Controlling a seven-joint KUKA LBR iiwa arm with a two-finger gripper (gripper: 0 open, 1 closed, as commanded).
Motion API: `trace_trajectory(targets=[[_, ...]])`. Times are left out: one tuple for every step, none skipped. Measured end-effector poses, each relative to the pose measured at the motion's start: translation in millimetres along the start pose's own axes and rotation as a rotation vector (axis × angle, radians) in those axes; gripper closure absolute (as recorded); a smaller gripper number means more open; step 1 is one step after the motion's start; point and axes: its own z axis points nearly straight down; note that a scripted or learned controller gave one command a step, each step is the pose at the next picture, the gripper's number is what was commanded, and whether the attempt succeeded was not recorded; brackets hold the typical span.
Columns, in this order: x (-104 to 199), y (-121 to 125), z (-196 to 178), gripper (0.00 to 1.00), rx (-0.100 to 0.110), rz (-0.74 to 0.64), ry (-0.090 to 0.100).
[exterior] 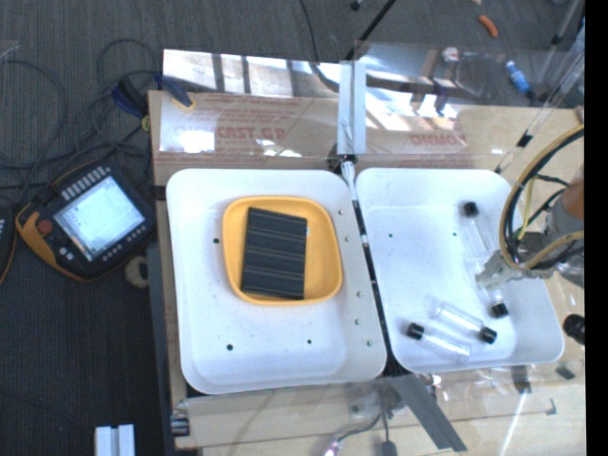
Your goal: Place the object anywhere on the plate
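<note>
The left bin (190,340) carries the yellow plate (328,255), and the dark ridged object (275,252) already lies flat on the plate's middle, so placing looks done. The arm (575,207) sits far right of the plate; its grip state I cannot tell. Next, likely just retreat.

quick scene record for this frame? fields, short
left bin: holds yellow plate
on plate: dark ribbed block, lying flat
right bin: clear tubes with black caps, loose near the front and right side
gripper: over right bin's right side, finger state unclear
arm: enters from right edge
outside bins: pendant on floor, left
</note>
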Motion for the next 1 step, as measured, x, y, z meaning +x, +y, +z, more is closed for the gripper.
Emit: trace_trajectory(targets=[[0.0,0.0,0.0,0.0,0.0,0.0,0.0]])
